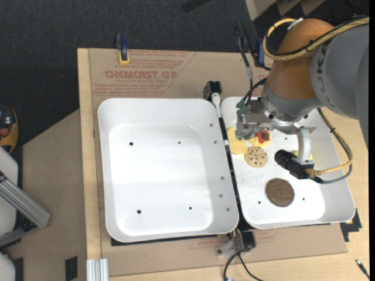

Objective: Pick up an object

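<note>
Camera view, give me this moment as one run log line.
arm: over right bin | gripper: low by yellow piece | fingers: unclear | cookie, brown disc: lying loose | left bin

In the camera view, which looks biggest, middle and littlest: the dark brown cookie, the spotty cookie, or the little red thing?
1. Dark brown cookie, biggest.
2. Spotty cookie, somewhat smaller.
3. Little red thing, smallest, though the gripper partly hides it.
</note>
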Controlling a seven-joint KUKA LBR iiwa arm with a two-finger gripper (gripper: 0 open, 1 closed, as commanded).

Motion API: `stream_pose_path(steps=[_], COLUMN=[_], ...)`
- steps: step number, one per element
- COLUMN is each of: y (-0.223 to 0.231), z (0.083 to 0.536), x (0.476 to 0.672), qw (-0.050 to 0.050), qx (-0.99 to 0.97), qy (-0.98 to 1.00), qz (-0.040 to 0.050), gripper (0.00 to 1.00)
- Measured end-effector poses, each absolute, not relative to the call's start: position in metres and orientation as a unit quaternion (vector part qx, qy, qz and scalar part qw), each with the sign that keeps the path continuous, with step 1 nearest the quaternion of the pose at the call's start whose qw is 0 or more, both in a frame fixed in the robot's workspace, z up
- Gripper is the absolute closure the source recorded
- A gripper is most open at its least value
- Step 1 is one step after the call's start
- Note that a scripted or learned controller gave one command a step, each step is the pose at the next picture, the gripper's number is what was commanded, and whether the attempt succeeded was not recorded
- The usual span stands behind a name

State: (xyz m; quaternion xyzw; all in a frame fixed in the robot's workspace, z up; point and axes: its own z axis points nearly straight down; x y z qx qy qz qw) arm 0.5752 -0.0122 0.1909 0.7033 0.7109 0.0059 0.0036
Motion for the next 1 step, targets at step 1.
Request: stream_pose_path(steps=[1], y=[0.0918], z=[0.2807], x=[0.5823], qw=[0.002], qx=[0.702], qy=[0.712], qz=[0.0067], gripper=[1.0])
